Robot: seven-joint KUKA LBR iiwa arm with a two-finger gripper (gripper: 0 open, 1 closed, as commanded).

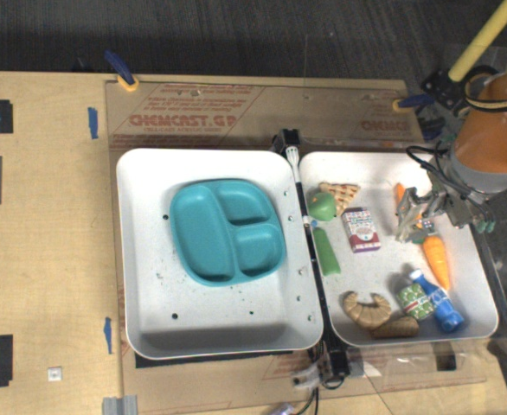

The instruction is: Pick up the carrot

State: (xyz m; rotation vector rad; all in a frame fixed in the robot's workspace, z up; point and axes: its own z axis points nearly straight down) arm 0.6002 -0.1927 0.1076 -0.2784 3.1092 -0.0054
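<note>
Table (46, 232): tan board surface with black corner marks at the left, blue tape tabs, printed cardboard sheet under the bins.

Left bin (141, 301): shallow, white, speckled floor. Contents: one teal divided plate (227, 230), three compartments, lying roughly central.

Right bin (478, 318): shallow, white, set touching the left bin along a dark middle seam. Contents as follows.
- Carrot (437, 259): orange, lying on the bin floor toward the right side, thick end uppermost, point aimed down the view. Just beside and below the tool; not between the fingers.
- Small orange piece (400, 194): near the upper part of the bin, left of the tool; kind not clear.
- Green round fruit (323, 206): upper left of the bin, touching a tan waffle-like piece (340, 192).
- Green long vegetable (326, 251): lying along the left wall, below the round fruit.
- Small carton (361, 230): white with dark red print, flat, between the green items and the tool.
- Croissant (366, 306): brown, curved, lower middle of the bin, with a brown oblong item (398, 326) touching its lower right.
- Green-and-white box (416, 301): lower right, just beside a blue bottle (437, 301) lying on its side.

Arm (491, 137): grey with orange band, entering from the right, above the upper right corner of the right bin.

Tool (414, 218): metal fingers pointing down into the right bin, left of the carrot top. Finger spacing: cannot tell. Nothing seen held.

Yellow rod (489, 31): upper right, beyond the bins.
</note>
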